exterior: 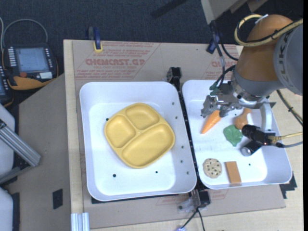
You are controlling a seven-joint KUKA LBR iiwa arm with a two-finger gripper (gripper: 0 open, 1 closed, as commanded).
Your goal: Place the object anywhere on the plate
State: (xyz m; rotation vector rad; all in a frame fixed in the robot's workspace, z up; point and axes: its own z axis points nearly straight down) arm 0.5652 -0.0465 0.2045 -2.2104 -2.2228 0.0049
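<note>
The orange, carrot-shaped toy [210,122] lies tilted in the right-hand shallow white bin [274,174], near that bin's inner wall, its thick end pointing up toward the arm and its tip pointing down and left. The two-finger gripper [219,108] sits right over that thick end, touching or very nearly touching it. The metal parts there blur together, so whether the tool is spread or pinching the carrot cannot be told from this view.

The step in hand looks like the grasp itself. To do it well, the grip should straddle the carrot across its width, near the thick end where there is more to hold, and close squarely so the tapered body does not squirt out sideways. A straight lift before any sideways travel would clear the walls between the two bins.

The yellow, three-compartment plastic plate [139,135] rests in the middle of the left-hand white bin [96,100], well apart from the carrot; any compartment will serve.

Other pieces share the right bin: a green leafy toy [233,134] just beside the carrot, a round speckled cookie [212,167] and a brown rectangular block [233,172] lower down. The lift should leave them undisturbed.
</note>
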